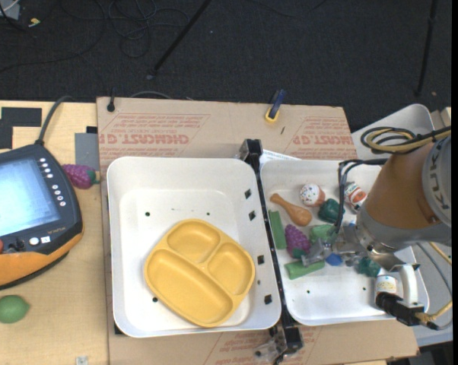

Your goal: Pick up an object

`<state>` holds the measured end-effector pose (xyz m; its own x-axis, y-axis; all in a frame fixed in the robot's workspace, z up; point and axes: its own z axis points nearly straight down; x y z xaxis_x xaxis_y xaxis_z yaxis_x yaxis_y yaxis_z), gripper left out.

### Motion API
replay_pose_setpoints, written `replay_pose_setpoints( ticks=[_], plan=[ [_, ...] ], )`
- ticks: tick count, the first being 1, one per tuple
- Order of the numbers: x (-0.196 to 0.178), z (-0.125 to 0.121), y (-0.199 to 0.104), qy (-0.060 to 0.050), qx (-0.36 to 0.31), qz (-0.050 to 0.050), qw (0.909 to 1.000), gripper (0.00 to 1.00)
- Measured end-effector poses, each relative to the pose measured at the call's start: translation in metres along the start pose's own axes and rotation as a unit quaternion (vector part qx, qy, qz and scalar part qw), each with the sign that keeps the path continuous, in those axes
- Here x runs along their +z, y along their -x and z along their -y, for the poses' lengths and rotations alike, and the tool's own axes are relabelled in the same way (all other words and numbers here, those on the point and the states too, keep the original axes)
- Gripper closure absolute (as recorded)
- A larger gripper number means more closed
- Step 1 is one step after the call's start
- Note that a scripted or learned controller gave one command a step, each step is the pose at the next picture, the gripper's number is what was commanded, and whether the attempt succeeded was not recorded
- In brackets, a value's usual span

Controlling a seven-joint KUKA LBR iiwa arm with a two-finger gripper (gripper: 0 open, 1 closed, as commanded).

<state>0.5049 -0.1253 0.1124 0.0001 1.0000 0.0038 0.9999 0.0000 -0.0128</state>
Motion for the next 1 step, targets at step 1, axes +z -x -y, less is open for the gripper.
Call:
replay_pose_setpoints(
  ticks=[1],
  plan=[
    [0.0265, -0.0262, -0.0215, 0.004, -0.001, 0.001, 1.0000, 0.00]
  ],
)
